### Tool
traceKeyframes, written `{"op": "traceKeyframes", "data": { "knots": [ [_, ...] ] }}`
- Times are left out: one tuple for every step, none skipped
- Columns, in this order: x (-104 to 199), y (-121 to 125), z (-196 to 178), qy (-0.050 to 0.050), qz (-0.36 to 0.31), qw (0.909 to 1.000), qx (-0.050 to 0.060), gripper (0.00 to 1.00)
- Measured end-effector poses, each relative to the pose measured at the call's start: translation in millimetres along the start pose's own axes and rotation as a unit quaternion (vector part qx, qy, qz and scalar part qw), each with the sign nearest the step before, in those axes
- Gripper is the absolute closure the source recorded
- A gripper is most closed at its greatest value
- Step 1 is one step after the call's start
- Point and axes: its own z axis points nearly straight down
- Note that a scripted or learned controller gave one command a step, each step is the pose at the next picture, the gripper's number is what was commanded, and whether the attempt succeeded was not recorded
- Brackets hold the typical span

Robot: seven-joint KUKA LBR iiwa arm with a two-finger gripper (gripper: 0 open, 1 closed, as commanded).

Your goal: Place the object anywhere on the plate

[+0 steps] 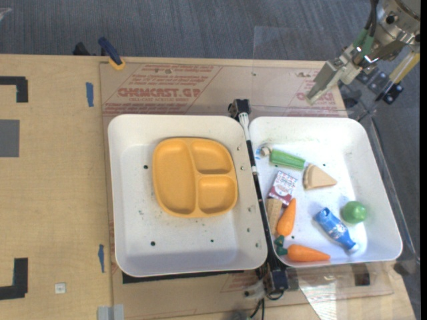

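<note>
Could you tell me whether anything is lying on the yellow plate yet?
No, the plate is bare in the left bin; the toys lie in the right bin.

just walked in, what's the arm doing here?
The gripper hangs above the far edge of the right bin, holding nothing. The yellow plate in the left bin has nothing on it. The toy items, including two carrots, a green ball and a blue bottle, lie in the right bin.
</note>
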Motion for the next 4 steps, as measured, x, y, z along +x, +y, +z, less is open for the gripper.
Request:
{"op": "traceKeyframes", "data": {
  "knots": [
    [-82.3,-5.8,-44.6,0.000,0.198,0.9801,0.006,0.00],
    [-161.4,44.2,-40.4,0.001,0.104,0.9946,0.008,0.00],
    [-228.5,8.4,-42.4,-0.001,0.230,0.9732,0.006,0.00],
    [-253.3,-4.2,-42.2,-0.001,0.340,0.9402,0.006,0.00]
  ]
}}
